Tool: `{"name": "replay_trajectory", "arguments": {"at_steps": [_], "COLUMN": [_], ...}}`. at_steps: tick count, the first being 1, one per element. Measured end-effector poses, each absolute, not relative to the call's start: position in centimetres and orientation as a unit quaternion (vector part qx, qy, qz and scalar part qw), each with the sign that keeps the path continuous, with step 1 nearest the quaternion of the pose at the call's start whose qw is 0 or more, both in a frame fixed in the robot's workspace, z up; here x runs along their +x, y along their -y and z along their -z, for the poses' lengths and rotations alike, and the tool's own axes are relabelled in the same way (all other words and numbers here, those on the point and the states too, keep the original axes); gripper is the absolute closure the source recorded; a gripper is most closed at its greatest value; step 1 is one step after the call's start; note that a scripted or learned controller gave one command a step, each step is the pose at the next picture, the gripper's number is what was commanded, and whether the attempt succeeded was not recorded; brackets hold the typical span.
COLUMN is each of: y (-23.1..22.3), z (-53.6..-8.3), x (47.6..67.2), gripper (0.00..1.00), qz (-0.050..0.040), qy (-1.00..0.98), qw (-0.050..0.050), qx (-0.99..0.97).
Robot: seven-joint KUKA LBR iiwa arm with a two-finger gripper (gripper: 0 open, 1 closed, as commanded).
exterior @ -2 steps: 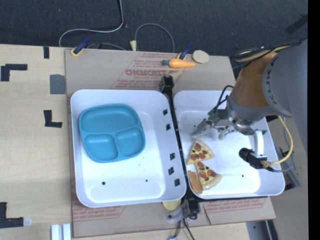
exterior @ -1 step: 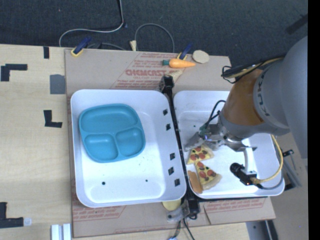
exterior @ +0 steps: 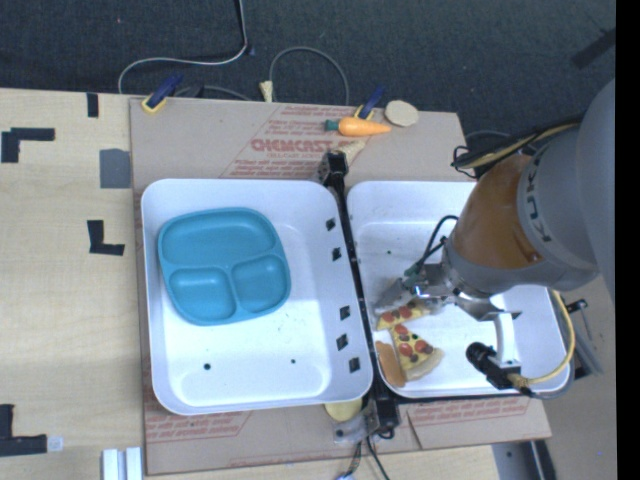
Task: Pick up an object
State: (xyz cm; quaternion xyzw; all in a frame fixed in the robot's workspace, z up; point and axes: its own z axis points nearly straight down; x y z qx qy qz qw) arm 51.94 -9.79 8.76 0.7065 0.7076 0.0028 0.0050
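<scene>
Seemingly just below fingers (exterior: 412, 293) (blurred): pizza slice (exterior: 410, 350).

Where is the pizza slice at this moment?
The pizza slice lies in the right bin, at its front left corner, near the divider between the bins and just below the gripper.

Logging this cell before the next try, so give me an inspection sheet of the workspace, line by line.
Surface: two white bins side by side, left bin and right bin, on a cardboard sheet.
Job's things: toy pizza slice in the right bin, near its front left corner.
Clutter: blue divided plate in the left bin; toy carrot and a tan disc on the cardboard behind the bins.
Grippers: gripper low in the right bin just above the pizza; finger state unclear.
Cables: white cable behind the bench.
Surroundings: dark carpet.
</scene>
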Motion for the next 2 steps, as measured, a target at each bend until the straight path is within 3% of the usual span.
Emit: {"name": "replay_trajectory", "arguments": {"at_steps": [1,2], "y": [9.8,6.5], "z": [-9.7,-18.8], "x": [52.0,50.0], "gripper": [1.0,1.0], "qz": [-0.0023,-0.0012], "qy": [-0.708,-0.709], "qw": [0.004,0.001], "qx": [0.706,0.706]}}
